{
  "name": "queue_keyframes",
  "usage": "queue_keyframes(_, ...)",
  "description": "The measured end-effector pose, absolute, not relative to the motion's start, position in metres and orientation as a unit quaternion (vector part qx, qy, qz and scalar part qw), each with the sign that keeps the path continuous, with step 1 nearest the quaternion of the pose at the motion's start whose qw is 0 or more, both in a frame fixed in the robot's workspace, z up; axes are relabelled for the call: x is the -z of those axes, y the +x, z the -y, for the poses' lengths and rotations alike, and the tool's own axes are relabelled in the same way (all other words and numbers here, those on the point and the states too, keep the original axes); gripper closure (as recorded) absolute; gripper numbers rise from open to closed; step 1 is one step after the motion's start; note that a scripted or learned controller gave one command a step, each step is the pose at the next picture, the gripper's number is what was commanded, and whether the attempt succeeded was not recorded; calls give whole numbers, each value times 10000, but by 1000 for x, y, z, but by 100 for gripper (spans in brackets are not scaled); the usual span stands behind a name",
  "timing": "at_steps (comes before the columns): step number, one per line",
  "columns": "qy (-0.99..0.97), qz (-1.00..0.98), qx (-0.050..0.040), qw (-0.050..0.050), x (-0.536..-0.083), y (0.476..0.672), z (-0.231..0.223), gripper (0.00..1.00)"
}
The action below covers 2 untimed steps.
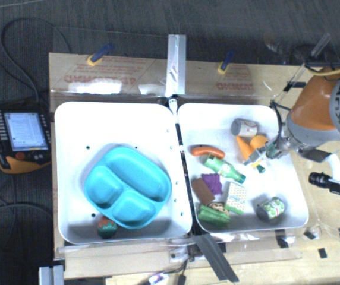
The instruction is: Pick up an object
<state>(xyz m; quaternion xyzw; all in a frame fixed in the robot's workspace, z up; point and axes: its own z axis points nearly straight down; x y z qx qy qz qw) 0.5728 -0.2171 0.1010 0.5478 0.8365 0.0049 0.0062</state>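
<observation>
The right bin holds a pile of small items. A grey can lies at the back, with an orange carrot-like piece just in front of it. A red-orange sausage shape, a green bottle, a purple item, a brown block, a white and green box, a green vegetable and a green can lie nearer the front. My gripper hangs low over the right bin, right beside the orange piece.
In the left bin lie a blue divided plate and a small red and green toy. A teach pendant sits off the bench at the left. The divider wall runs between the bins.
</observation>
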Motion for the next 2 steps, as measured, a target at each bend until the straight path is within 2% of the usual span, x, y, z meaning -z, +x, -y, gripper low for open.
queue_keyframes(1, 5370, -8436, -1, 6, -195, 577, 176, 100)
queue_keyframes(2, 4549, -8906, 6, 3, -213, 534, 193, 100)
